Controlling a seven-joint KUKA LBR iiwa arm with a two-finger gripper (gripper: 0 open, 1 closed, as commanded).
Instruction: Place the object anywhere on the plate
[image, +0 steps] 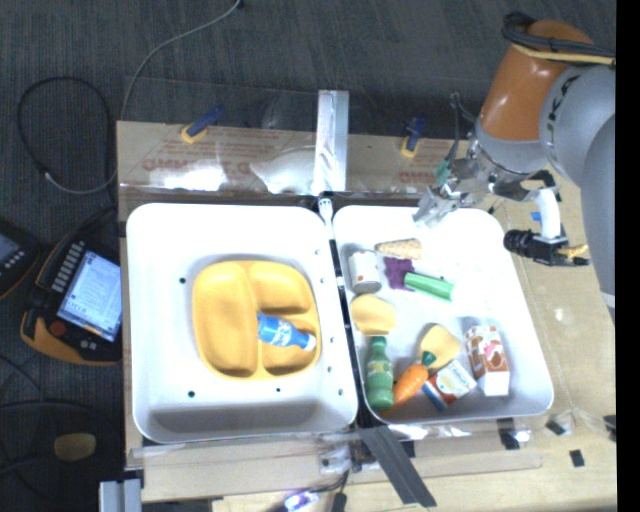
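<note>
A yellow divided plate (250, 315) lies in the left bin (170, 260). A small blue-and-white bottle (284, 333) rests on its side on the plate, near the right edge. My gripper (438, 207) hangs over the far edge of the right bin (520, 300), well away from the plate. Nothing shows between its fingers, and their gap is too small to read.
The right bin holds several toy foods: a bread stick (398, 246), a can (362, 270), a green tube (428, 285), a yellow piece (372, 313), a green bottle (378, 372), a carrot (410, 381) and a carton (489, 360). A teach pendant (75, 300) lies left of the bench.
</note>
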